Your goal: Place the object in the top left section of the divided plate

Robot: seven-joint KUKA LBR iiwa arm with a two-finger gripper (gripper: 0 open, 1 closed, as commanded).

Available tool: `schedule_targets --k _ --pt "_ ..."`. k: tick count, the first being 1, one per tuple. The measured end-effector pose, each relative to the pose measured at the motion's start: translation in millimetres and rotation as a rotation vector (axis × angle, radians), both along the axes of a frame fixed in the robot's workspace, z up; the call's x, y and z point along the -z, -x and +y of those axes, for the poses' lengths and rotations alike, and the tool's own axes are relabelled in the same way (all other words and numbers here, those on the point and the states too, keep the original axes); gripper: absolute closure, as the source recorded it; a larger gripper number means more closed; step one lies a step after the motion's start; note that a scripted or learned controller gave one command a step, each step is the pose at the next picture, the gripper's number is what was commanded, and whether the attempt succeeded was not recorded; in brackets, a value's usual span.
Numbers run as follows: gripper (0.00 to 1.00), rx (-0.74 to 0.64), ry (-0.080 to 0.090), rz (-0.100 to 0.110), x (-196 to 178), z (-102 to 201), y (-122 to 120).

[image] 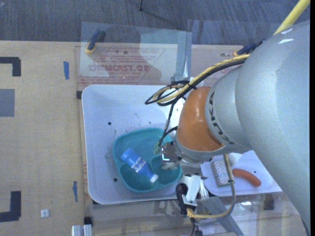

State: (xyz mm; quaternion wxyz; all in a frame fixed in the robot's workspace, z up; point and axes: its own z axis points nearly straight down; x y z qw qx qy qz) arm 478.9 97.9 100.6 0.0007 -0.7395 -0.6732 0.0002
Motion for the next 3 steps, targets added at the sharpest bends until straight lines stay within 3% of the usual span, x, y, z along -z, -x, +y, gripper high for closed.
schedule_targets --k 1,2,3 --pt "0.00 -0.006 -0.006 -0.004 -3.5 3.7 -1.4" --pt "0.00 -0.224 0.001 -0.002 -84.1 -5.2 -61.0" --pt "0.00 0.028 -0.004 -0.023 -1.1 50.6 -22.4"
